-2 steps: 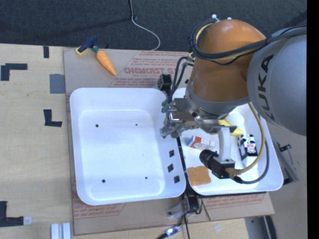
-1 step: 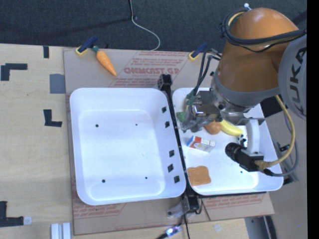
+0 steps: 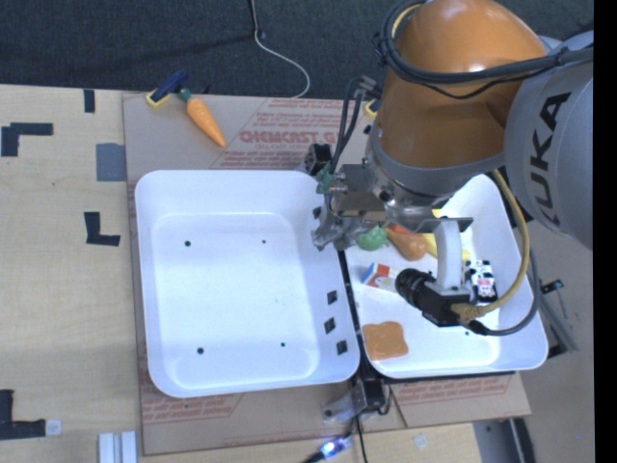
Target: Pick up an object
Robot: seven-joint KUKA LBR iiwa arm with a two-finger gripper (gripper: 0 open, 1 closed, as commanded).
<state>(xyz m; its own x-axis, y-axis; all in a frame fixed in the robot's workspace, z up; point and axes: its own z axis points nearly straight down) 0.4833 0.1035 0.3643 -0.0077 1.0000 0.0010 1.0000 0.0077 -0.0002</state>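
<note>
One overhead camera looks slantwise onto both bins (image 3: 154,287).

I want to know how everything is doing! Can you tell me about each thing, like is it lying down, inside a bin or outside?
gripper: low over the right bin's left edge
toy carrot: lying on the cardboard, outside the bins
toast piece: lying flat in the right bin
green toy: in the right bin, beside the gripper
left bin: flat on the bench

Two white bins (image 3: 154,258) (image 3: 516,350); one toy carrot (image 3: 203,119); one brown toast piece (image 3: 385,340).
</note>
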